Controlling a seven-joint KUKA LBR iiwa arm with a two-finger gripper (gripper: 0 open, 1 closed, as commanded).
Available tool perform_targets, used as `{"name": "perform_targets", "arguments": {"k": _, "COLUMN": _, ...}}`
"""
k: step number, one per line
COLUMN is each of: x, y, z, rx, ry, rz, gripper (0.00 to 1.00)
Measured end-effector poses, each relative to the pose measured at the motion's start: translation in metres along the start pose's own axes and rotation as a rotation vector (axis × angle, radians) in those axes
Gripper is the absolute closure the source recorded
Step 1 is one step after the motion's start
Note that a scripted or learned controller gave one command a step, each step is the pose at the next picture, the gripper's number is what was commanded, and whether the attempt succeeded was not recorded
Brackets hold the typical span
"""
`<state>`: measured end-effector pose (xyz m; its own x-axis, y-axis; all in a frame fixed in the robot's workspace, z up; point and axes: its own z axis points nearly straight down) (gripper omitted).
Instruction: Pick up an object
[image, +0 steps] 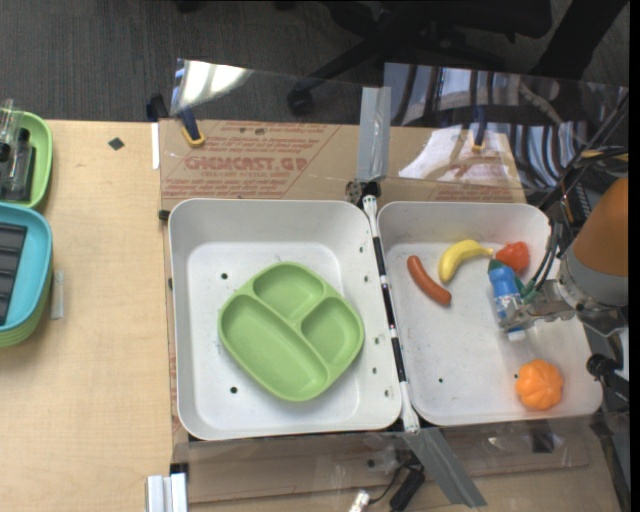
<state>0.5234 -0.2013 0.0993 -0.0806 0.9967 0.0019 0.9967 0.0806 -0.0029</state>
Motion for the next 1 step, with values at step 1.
{"name": "perform_targets", "arguments": {"k": 1, "x": 0.0706, "y": 0.0006, "z": -0.0978, "rx": -0.001, "ry": -0.002, "rz": 0.141, "gripper": 1.0}}
